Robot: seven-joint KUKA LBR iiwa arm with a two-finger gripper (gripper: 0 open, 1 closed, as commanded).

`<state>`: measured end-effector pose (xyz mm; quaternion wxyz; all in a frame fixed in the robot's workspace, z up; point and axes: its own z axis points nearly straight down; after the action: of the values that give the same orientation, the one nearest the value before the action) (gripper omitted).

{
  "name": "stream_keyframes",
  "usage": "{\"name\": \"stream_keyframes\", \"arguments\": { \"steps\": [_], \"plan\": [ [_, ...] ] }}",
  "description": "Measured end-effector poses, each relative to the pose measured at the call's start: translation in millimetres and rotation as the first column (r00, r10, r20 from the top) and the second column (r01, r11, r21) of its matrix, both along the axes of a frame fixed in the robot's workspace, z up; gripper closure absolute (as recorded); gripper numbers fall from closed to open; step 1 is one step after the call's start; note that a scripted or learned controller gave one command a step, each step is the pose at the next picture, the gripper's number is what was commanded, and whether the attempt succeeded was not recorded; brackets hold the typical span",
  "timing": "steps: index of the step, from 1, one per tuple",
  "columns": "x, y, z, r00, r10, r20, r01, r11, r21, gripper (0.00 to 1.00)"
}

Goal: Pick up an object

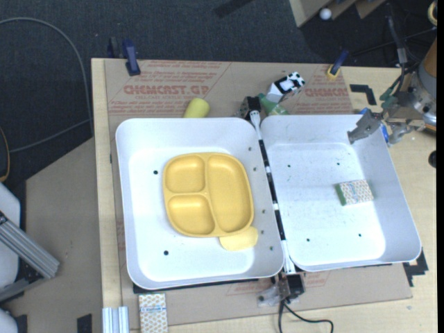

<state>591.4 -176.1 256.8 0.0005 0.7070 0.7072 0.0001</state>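
At right of the frame, the gripper (362,132) hangs over the right bin's (326,255) upper edge; I cannot tell its jaws' state. Below it lies a patterned sponge (355,192).

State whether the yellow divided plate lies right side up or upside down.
Right side up. The plate lies flat in the left bin, and its three hollow compartments face the camera, their raised dividers plain between them.

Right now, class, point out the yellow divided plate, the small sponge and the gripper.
yellow divided plate (208,193): camera view, centre divider.
small sponge (355,192): camera view, top face.
gripper (365,126): camera view, its tip.
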Motion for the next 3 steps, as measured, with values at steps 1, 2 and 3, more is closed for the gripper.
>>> {"name": "stream_keyframes", "arguments": {
  "steps": [1,2,3],
  "plan": [
    [-80,-48,-90,1.0,-0.002,-0.002,0.002,1.0,0.0,0.0],
    [-33,-33,-157,1.0,0.001,0.0,-0.001,1.0,0.0,0.0],
    [-33,-34,-147,1.0,0.001,0.003,-0.001,1.0,-0.001,1.0]
  ]
}}
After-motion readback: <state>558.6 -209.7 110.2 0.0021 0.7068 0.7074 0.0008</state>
